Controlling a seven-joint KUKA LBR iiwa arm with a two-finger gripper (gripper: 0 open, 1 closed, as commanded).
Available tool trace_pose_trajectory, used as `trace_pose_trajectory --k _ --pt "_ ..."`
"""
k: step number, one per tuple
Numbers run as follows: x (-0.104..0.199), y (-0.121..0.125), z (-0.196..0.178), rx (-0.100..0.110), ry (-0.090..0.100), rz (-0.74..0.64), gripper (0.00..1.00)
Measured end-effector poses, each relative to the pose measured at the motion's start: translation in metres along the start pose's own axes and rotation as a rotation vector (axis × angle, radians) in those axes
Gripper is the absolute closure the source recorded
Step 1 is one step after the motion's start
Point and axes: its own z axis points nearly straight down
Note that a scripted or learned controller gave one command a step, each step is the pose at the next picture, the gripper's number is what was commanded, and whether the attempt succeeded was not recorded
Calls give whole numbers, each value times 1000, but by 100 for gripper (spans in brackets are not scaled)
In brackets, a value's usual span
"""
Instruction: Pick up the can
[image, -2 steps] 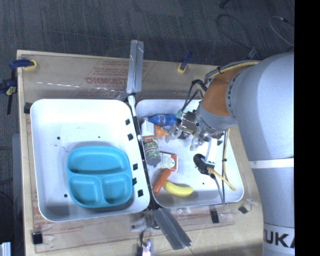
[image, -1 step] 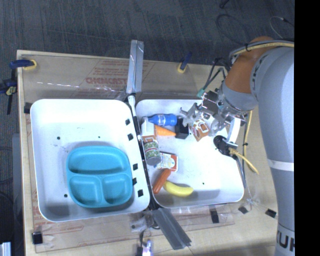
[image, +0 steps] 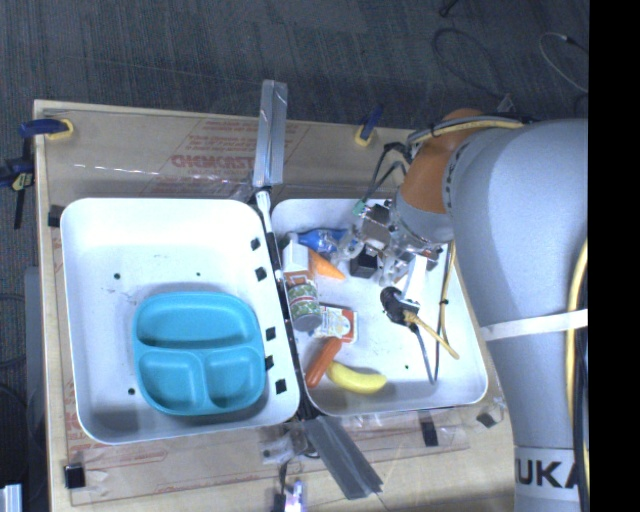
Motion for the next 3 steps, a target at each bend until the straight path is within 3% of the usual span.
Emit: trace_pose_trajectory --k 1,2,3 --pt "-13 -28 2 5 -2 41 0" --pt "-26 -37 3 9 -2 77 0" --pt "1 13 -52 5 0 173 0"
